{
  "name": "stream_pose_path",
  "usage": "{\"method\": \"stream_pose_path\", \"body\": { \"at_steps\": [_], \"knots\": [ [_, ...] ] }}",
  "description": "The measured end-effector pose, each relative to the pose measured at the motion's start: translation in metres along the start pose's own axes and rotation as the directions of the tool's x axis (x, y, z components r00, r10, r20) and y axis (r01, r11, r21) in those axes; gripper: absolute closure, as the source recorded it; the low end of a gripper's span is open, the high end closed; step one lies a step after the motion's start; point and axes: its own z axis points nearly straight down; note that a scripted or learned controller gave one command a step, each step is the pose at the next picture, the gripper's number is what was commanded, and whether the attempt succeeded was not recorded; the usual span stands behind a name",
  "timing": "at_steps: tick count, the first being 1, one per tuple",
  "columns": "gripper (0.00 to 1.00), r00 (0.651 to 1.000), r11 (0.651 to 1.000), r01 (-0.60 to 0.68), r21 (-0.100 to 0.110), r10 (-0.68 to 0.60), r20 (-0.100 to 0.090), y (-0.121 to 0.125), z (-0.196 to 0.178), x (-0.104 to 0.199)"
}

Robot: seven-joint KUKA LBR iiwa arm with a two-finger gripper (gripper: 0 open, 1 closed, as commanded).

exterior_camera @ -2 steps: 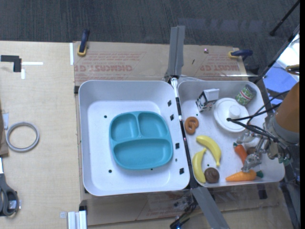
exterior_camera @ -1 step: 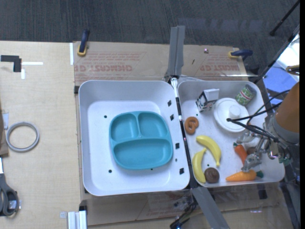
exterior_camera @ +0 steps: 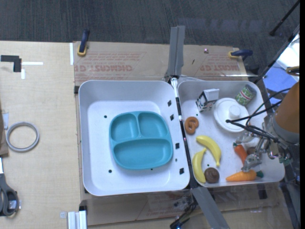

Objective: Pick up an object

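The right bin [exterior_camera: 190,95] holds several items: a small brown donut [exterior_camera: 191,124], two bananas [exterior_camera: 212,148] [exterior_camera: 198,163], a dark round piece [exterior_camera: 211,175], a white round dish [exterior_camera: 230,113], a green can [exterior_camera: 245,94] and a small white box [exterior_camera: 207,99]. An orange carrot [exterior_camera: 240,176] lies along the bin's near edge, and a second orange piece [exterior_camera: 239,152] sits just above it. My gripper [exterior_camera: 250,160] hangs low at the bin's right side, between these two orange pieces and directly over the carrot's right half. Nothing is visibly lifted.
The left bin [exterior_camera: 90,128] holds a teal divided plate [exterior_camera: 141,140]. A grey tape roll [exterior_camera: 21,136] and scissors [exterior_camera: 7,199] lie on the bench at the far left. Clamps [exterior_camera: 84,43] [exterior_camera: 240,54] pin the cardboard behind the bins. Black cables cross the white dish.
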Motion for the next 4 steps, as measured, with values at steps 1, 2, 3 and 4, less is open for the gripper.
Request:
{"method": "stream_pose_path", "body": {
  "at_steps": [1, 2, 3, 4],
  "knots": [
    [0.0, 0.999, 0.999, -0.044, -0.002, 0.044, -0.001, -0.0031, 0.0006, 0.0],
    [0.0, 0.998, 0.998, -0.065, 0.001, 0.065, 0.0, -0.0028, 0.0004, 0.0008],
    [0.0, 0.999, 0.999, -0.041, 0.002, 0.041, 0.0, -0.0015, 0.0003, 0.0005],
    [0.0, 1.0, 1.0, -0.03, 0.002, 0.03, 0.0, -0.001, 0.0003, 0.0003]
  ]
}}
